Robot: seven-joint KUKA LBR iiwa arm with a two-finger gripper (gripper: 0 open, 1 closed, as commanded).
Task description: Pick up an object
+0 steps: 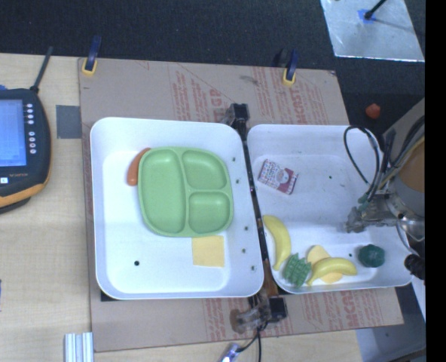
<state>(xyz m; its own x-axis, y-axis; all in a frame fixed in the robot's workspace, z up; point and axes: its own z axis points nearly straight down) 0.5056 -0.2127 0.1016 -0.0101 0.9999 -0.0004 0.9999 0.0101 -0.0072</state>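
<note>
My gripper hangs over the right side of the right bin, with the arm and its black cables coming in from the right edge. A dark green round object lies just below and to the right of it. A yellow banana lies along the bin's left wall. At the front of the bin a green knobbly piece sits beside a second yellow banana. A small red and white packet rests at the upper left. Nothing shows as held.
The left bin carries a green divided plate, an orange item tucked at the plate's left edge and a yellow square slice. A handheld control pendant lies at the far left of the bench.
</note>
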